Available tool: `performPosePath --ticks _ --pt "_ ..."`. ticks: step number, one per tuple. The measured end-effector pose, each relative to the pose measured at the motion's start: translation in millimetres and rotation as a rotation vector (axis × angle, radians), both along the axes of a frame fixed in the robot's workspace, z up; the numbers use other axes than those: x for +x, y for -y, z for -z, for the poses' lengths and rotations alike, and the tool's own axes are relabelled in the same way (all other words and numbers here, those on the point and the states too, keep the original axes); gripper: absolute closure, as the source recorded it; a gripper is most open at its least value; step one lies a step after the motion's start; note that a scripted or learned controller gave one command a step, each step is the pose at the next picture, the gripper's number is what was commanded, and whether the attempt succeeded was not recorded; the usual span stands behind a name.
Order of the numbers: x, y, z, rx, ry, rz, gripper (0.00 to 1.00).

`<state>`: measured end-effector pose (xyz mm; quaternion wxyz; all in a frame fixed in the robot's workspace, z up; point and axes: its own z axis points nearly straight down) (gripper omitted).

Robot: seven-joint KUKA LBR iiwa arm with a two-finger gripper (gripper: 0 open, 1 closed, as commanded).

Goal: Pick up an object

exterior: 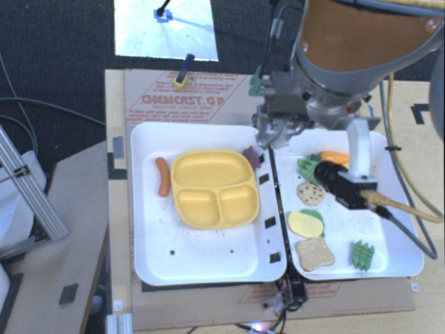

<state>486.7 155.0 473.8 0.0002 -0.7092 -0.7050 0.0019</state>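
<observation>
My arm (361, 26) is the biggest thing here, its orange band filling the upper right as it leans in and bends down toward the seam where the two bins meet. My gripper (274, 139) hangs at that seam near the far rims; I cannot tell how it is set, because the wrist housing and cables crowd over it. To the left of my gripper lies the left bin (153, 256), and in it, just below and left of the tool, rests a yellow divided tray (212, 186), flat, with three compartments. To the right and below my gripper sits the right bin (407, 249). Just beside my gripper, down and to the left against the tray's far corner, is a small purple piece (252, 156). Beyond the tray, well to the left of the tool, lies a sausage (163, 176). On the right side, below my gripper, I see a spotted cookie (310, 193), then a yellow-and-green piece (306, 223), then a slice of toast (314, 254) nearest the front rim. A green ridged toy (361, 254) lies farther right, and an orange piece (334, 157) sits close on my right.
</observation>
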Motion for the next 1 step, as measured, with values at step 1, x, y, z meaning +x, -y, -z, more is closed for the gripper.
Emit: performPosePath --ticks 1 --pt "-1.7 -84.0 68.4 0.002 -0.003 -0.017 1.0"
